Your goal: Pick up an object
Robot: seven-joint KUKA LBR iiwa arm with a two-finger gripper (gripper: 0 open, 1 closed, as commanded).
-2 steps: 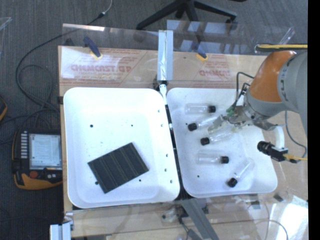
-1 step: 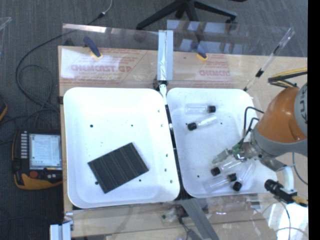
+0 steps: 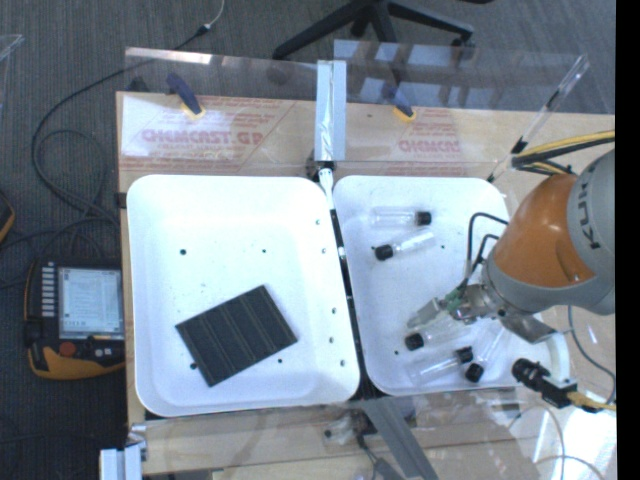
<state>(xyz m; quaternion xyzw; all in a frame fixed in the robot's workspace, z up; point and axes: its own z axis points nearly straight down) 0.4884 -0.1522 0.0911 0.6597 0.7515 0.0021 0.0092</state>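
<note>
The right bin [image 3: 350, 268] holds several clear tubes with black caps. One tube [image 3: 398, 216] lies near the back, and a second tube [image 3: 405, 245] sits just in front of it. Three more cluster at the front right, among them a tube [image 3: 432, 336] with its cap pointing left. My gripper [image 3: 434, 314] is low in this bin, right above that front cluster, under the orange band [image 3: 535, 243] of the arm. A dark ribbed rectangular pad [image 3: 237, 334] lies flat in the left bin [image 3: 160, 208], far from the gripper.
A ridge [image 3: 340, 268] where the bin walls meet separates the two bins. A handheld control pendant [image 3: 75, 318] lies on the floor at left. Cables [image 3: 560, 148] run near the arm at right. An office chair base [image 3: 370, 8] stands behind the bench.
</note>
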